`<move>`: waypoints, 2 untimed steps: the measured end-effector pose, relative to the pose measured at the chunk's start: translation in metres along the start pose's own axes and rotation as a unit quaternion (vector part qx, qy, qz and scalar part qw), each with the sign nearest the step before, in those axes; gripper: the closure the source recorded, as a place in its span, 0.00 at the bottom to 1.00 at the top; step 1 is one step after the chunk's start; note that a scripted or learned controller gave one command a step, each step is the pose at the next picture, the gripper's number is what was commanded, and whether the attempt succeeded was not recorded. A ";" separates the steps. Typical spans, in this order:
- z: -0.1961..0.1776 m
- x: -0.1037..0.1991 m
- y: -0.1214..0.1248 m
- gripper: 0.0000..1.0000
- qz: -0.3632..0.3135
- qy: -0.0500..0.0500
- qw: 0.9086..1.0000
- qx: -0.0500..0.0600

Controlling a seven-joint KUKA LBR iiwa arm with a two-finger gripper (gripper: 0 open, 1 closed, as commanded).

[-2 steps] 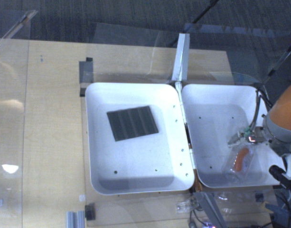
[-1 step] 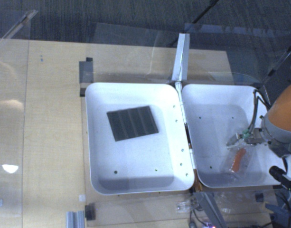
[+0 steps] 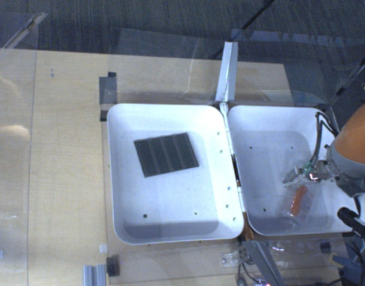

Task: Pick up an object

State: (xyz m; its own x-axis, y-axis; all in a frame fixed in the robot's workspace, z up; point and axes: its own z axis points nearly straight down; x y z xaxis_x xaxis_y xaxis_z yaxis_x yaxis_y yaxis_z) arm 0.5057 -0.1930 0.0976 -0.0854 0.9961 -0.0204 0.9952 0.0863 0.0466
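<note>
Two shallow white plastic bins sit side by side on the pale wooden worktop (image 3: 57, 177), the left bin (image 3: 170, 228) holding one dark grey ribbed rectangular pad (image 3: 167, 154) that lies flat in its upper half, slightly turned. The right bin (image 3: 259, 130) holds a small orange-red, tube-like object in a clear wrapper (image 3: 297, 201), lying on the bin floor toward the lower right, tilted from upright in the picture. A thin metal upright strip (image 3: 227, 73) rises at the seam between the bins at their far edge.

The grey arm with its orange band (image 3: 355, 139) reaches in from the right, and the gripper (image 3: 306, 173) hangs over the right bin, just above the upper end of the orange-red object. Its tip looks like a tangle of small metallic parts with a spot of reddish light; whether it is spread or pinched together is too small and blurred to tell. Nothing can be seen held by it.

As for progress, the pick seems to be at the approach or descent stage: the arm is lined up near the orange-red object, which lies on the bin floor and does not look lifted. Closing on it, securing it, and raising it clear of the bin all remain to be done. The ribbed pad in the left bin lies well apart from the arm.
</note>
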 end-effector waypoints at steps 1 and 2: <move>-0.001 0.016 0.001 0.00 -0.023 -0.001 1.000 -0.004; -0.002 0.032 0.003 0.00 -0.049 -0.001 0.999 -0.006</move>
State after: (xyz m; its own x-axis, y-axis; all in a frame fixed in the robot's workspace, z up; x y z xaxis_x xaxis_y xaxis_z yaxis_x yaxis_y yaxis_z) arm 0.5057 -0.1611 0.0988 -0.1822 0.9829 -0.0278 0.9814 0.1836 0.0558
